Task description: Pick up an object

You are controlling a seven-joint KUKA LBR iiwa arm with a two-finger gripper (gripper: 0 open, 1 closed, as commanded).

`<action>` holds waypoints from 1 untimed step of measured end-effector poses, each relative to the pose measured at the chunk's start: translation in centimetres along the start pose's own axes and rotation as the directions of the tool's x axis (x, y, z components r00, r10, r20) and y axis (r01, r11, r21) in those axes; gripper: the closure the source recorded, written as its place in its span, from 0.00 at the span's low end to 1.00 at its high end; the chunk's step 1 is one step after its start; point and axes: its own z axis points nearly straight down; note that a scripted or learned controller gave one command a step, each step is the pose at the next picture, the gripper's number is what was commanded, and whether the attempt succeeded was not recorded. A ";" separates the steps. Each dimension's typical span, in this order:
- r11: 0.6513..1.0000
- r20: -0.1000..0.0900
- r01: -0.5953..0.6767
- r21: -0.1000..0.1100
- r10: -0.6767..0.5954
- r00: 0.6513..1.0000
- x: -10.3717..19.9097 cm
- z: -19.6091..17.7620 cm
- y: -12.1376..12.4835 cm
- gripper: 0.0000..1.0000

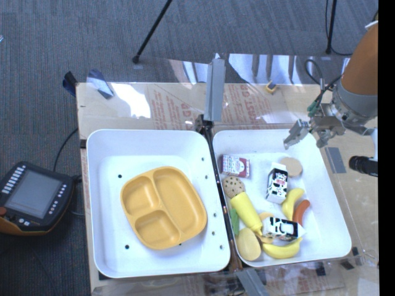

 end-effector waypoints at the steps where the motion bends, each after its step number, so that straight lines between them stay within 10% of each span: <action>1: 0.997 -0.002 -0.082 0.011 0.082 0.997 -1.0 13.6 -3.4 0.00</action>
